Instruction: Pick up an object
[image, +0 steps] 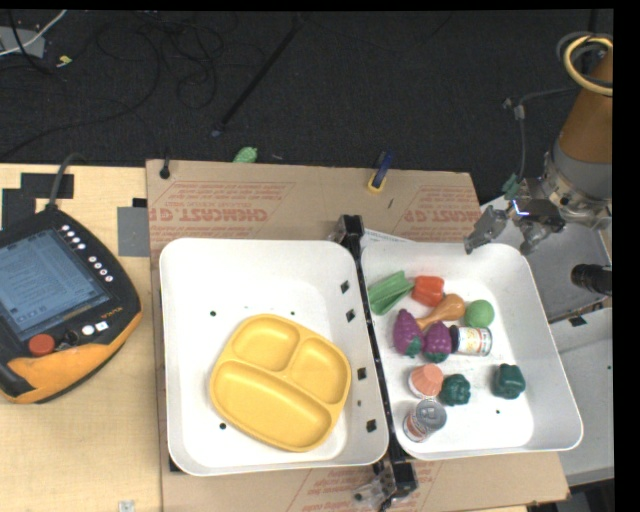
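Pincer (507, 229) hangs over the right bin's (545, 318) far rim, fingers spread apart, nothing between them. Toy food pile sits lower-left of the pincer inside that bin: orange pepper (428, 290), green ball (479, 312), purple grapes (421, 335), small can (472, 341).

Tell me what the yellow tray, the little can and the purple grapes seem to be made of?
The yellow tray looks like moulded plastic: smooth, evenly coloured, with rounded compartments. The little can seems to be metal, with a shiny silver top. The purple grapes look like toy plastic, glossy and evenly coloured, though rubber is possible.
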